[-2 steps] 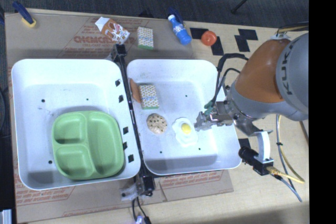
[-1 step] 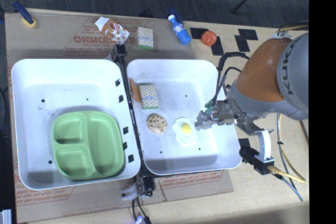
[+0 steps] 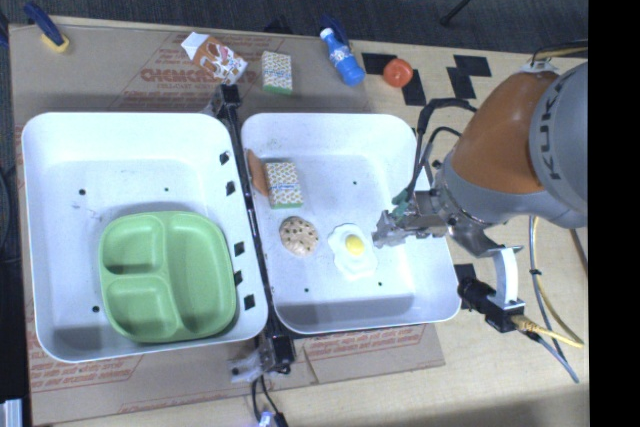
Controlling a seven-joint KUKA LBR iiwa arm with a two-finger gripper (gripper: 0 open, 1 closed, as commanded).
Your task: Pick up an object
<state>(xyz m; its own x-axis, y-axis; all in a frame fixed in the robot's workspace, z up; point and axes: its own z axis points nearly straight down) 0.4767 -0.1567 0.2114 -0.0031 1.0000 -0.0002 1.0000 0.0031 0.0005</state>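
The right bin [image 3: 330, 130] holds a fried egg toy [image 3: 352, 249], a round cookie [image 3: 298, 234] and a small green-and-white carton [image 3: 283, 183] with an orange piece [image 3: 258, 174] beside it. My gripper [image 3: 388, 231] hangs low over the bin's right side, just to the right of the egg. It is close to the egg, and I see nothing held in it. The grey arm with its orange band [image 3: 510, 150] reaches in from the right and covers the bin's right rim.
The left bin [image 3: 60, 145] carries a green divided plate [image 3: 168, 275]. Behind the bins on the cardboard lie a snack packet [image 3: 213, 58], a second small carton [image 3: 276, 72], a blue bottle [image 3: 343, 57] and an orange ball [image 3: 398, 71]. A blue clamp [image 3: 45, 25] sits far left.
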